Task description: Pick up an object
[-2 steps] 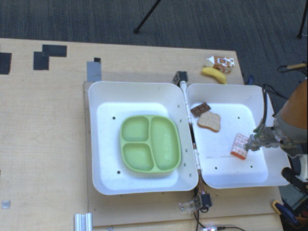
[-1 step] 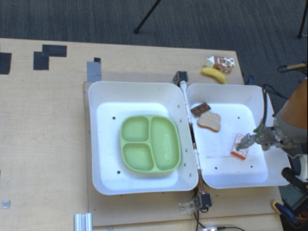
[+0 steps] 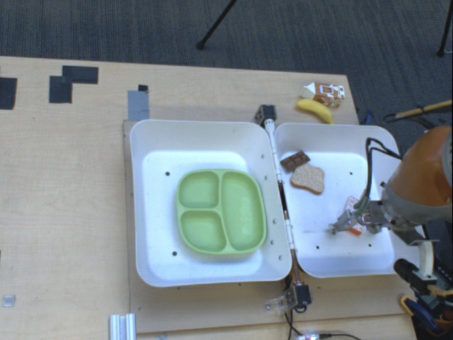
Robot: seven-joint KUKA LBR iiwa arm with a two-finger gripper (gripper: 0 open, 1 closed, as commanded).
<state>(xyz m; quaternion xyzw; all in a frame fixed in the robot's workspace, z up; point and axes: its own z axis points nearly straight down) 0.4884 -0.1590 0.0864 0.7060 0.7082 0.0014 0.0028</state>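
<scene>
Camera view: arm reaches low into right bin; pincer grip state unclear.

Gripper low; wrist perhaps tilted

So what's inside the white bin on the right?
The right bin holds a slice of bread with a brown piece touching it. The gripper sits low over something small and reddish. Whatever lies under the arm is covered.
</scene>
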